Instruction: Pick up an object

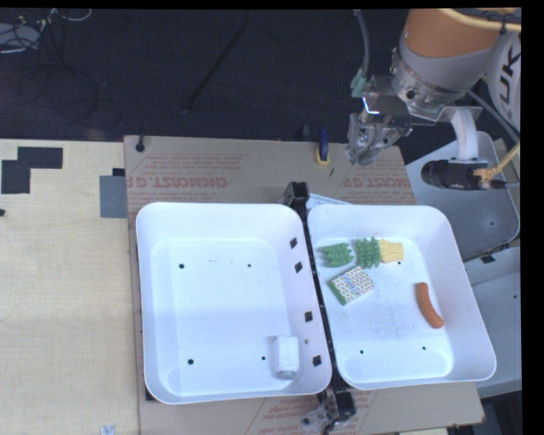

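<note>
Dark floor with loose cables [51,25] runs along the top of the view. Below it is a pale wood counter [59,297] with black patches [32,166] and a grey patch [111,195] near its far left. A printed cardboard sheet [212,170] lies on the counter under two white bins that sit side by side and touch along a middle seam with black clips [298,267].

The left bin [212,297] has one white cylinder-like piece [285,356] near its front right corner, close to the seam. The right bin [399,348] has four things:
- a green toy pea pod [336,253], far left
- a toy corn cob [379,251] with green husk and yellow tip, just beside the pod on its right
- a green-and-white checkered block [352,285], tilted, just in front of those two
- an orange sausage-shaped toy [429,305], alone toward the right wall, well apart from the rest

The tool [367,149] hangs over the bare cardboard beyond the right bin's far left corner, outside both bins and well apart from every toy. Cannot tell whether it is apart or together. A small blue-and-yellow item [323,147] stands on the cardboard just left of it.
</note>
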`<state>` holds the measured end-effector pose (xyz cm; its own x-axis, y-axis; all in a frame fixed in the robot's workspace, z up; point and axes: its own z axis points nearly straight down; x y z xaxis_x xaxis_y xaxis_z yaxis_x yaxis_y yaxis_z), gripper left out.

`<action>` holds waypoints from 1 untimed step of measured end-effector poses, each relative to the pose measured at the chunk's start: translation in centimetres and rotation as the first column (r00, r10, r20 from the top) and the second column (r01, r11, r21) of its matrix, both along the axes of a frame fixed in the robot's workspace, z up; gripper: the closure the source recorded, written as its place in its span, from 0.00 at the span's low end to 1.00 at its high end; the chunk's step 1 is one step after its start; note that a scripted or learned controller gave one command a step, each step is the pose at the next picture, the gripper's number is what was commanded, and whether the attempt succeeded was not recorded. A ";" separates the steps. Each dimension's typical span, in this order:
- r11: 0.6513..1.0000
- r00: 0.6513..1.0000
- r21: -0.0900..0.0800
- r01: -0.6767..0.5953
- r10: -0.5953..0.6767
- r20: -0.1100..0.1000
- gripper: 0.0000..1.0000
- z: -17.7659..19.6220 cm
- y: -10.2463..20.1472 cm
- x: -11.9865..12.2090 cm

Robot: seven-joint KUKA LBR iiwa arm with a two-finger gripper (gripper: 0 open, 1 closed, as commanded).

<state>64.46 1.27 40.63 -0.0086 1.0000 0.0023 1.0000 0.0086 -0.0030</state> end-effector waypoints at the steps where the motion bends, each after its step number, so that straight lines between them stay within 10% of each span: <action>1: 1.000 1.000 -0.004 0.015 -0.015 -0.007 1.00 -5.0 -7.1 -4.7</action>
